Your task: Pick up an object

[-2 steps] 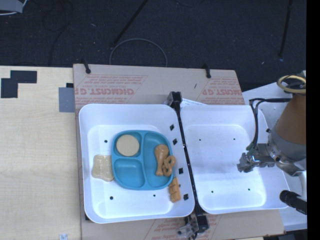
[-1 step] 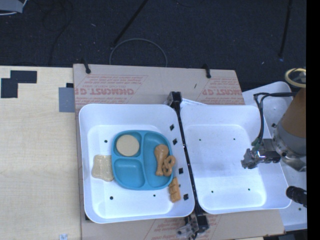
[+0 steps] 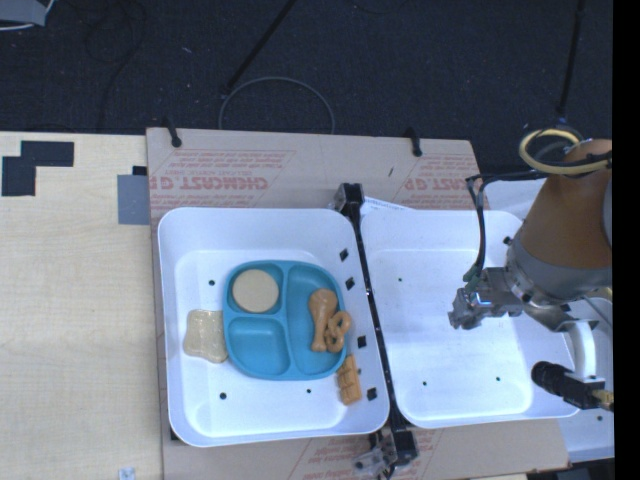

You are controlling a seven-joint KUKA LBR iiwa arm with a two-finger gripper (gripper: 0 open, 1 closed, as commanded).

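The grey arm with its orange band (image 3: pixel 570 218) rises nearest the lens, its two-finger gripper (image 3: pixel 470 308) low over the shallow white right bin (image 3: pixel 440 388); I cannot tell whether it is released or clenched. The things to pick lie well apart in the white left bin (image 3: pixel 200 233): a blue plastic divided tray (image 3: pixel 265 353) bearing a round tan disc (image 3: pixel 255 290) and a brown knotted pretzel shape (image 3: pixel 328 320), a pale beige lump (image 3: pixel 205 335) touching its left edge, and a small orange-brown chunk (image 3: pixel 348 380) just beside the black divider (image 3: pixel 365 298). A good try probably means lifting clear over that divider and descending on the pale lump, which has more open floor around it than the chunk crowded against the wall.
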